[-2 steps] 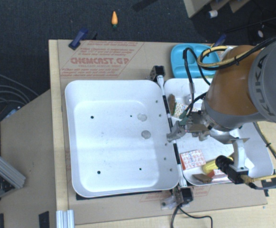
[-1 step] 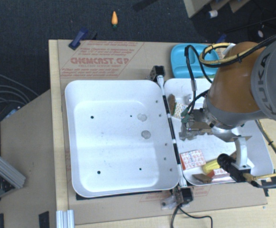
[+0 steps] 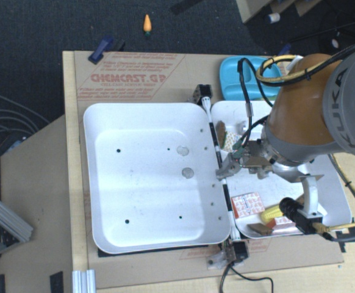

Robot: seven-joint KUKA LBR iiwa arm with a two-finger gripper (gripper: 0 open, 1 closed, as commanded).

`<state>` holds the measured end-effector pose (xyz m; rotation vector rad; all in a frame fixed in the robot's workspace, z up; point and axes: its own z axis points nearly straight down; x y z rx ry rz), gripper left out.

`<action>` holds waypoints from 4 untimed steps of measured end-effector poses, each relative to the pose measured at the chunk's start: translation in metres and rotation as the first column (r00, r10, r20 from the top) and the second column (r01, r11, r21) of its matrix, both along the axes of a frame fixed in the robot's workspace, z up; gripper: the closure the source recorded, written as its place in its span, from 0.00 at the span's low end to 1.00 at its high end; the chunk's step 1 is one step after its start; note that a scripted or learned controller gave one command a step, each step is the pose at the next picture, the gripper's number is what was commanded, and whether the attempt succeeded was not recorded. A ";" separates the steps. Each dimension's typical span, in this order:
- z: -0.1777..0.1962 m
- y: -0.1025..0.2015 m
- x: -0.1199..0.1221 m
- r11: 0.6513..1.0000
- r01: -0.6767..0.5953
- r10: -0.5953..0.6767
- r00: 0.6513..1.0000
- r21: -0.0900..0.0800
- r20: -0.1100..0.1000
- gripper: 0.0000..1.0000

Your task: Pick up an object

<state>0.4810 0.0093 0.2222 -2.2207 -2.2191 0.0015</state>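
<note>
Objects sit in the right bin (image 3: pixel 342 194), under my arm (image 3: pixel 299 108).
I see a red-patterned card (image 3: pixel 246 205) and a yellow piece (image 3: pixel 271 212) near its front; the pincer (image 3: pixel 229 166) hangs above the divider, its state I cannot tell.

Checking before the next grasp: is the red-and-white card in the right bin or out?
In. The red-and-white card lies flat inside the right bin, near its left wall.

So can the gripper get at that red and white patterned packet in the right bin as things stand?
Probably yes. The red and white packet lies uncovered near the right bin's left wall, with the gripper just above it in the view; the close wall might crowd one side.
</note>
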 end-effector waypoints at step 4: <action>0.038 -0.108 0.028 1.000 0.001 -0.001 1.000 -0.002 0.004 0.00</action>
